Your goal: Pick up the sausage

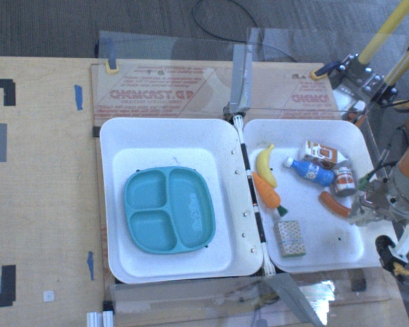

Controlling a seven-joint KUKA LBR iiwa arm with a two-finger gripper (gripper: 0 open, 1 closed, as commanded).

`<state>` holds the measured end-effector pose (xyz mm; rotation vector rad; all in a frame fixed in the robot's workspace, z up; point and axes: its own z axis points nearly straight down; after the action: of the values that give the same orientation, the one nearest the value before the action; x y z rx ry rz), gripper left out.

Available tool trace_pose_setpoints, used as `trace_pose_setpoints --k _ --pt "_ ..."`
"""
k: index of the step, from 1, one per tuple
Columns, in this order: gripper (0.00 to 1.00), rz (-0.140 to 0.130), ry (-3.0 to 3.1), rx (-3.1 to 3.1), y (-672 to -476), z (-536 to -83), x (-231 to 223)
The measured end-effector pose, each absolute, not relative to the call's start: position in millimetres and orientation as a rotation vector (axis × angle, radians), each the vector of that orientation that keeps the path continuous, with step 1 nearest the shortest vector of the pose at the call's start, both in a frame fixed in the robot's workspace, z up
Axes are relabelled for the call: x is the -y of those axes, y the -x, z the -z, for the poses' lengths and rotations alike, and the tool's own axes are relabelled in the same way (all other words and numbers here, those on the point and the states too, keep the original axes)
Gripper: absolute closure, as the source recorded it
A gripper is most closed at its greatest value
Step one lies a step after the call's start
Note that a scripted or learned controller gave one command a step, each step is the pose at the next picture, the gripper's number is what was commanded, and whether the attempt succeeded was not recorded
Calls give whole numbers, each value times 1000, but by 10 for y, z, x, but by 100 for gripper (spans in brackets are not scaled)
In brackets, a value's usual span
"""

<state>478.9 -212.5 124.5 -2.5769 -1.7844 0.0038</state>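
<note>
We're right at the sausage [335, 204], could easily miss.

Gripper [363, 208] sits by the right bin's [313, 261] right edge, jaw state unclear; the can [344, 180] touches the sausage and may get nudged.

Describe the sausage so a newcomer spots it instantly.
Look in the right bin, at its right side. The sausage lies just below the small can, beside the hand. It is the only reddish-brown, stubby rod there; the carrot is brighter orange, by the divider.
</note>
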Motion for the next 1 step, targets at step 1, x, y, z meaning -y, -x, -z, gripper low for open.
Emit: trace_pose_setpoints --k 1 --pt "100 -1 2576 1799 -4788 -1466 2166"
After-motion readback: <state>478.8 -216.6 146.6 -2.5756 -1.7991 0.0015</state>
